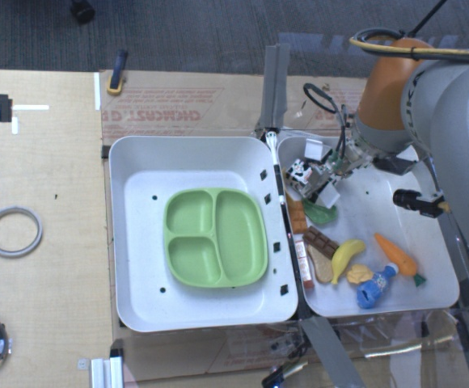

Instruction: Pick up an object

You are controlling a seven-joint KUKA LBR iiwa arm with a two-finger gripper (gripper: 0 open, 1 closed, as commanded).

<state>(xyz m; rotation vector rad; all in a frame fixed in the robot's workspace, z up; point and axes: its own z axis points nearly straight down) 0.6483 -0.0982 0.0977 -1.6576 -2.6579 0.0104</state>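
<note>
My gripper (312,181) reaches down into the back left part of the right bin (428,297), under the grey arm with its orange band (390,87). It hovers close over a green leafy item (323,213) and an orange-brown block (297,214) by the bin's left wall. I cannot make out anything held. Toward the bin's front lie a brown bar (319,240), a yellow banana (346,258), an orange carrot (396,254), a blue bottle (373,289) and a red and white stick (302,262).
The left bin (129,297) holds a green divided plate (217,237). A grey tape ring (11,231) lies on the wooden bench at the left. A black cable loops behind the right bin (322,99).
</note>
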